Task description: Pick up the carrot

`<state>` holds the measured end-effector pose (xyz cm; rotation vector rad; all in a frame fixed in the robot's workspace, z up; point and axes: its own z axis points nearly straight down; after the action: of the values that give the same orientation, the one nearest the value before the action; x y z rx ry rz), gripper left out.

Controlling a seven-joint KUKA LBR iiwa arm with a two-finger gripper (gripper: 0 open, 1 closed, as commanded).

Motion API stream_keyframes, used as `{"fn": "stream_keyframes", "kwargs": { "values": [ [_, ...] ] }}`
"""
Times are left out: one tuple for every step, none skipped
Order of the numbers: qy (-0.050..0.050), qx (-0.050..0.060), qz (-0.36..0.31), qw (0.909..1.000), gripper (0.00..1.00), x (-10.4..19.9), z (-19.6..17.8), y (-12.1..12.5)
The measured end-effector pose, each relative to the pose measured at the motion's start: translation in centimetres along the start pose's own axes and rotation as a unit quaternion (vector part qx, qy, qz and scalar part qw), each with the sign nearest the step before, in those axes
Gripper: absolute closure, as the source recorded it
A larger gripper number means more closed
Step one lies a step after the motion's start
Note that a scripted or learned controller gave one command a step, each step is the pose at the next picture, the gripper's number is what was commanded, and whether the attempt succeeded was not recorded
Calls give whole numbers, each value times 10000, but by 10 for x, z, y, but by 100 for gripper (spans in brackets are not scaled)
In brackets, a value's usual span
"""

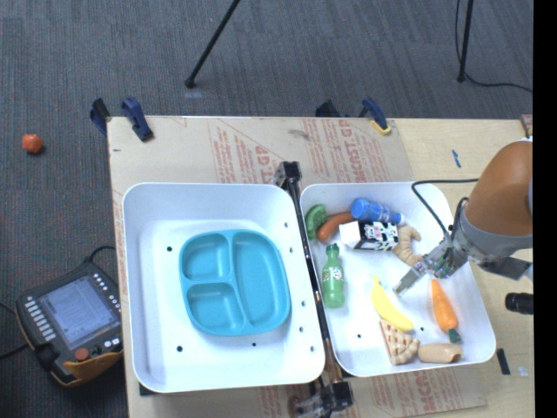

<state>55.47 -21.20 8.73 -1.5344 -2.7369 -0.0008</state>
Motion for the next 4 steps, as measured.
{"fn": "stream_keyframes", "kwargs": {
  "values": [
    [2, -5, 36, 10000, 100, -1, -10, -1],
    [4, -9, 54, 10000, 100, -2, -20, 0],
    [5, -8, 58, 10000, 0, -1, -20, 0],
    [-3, -2, -97, 10000, 0, 24, 0, -6]
  ]
}}
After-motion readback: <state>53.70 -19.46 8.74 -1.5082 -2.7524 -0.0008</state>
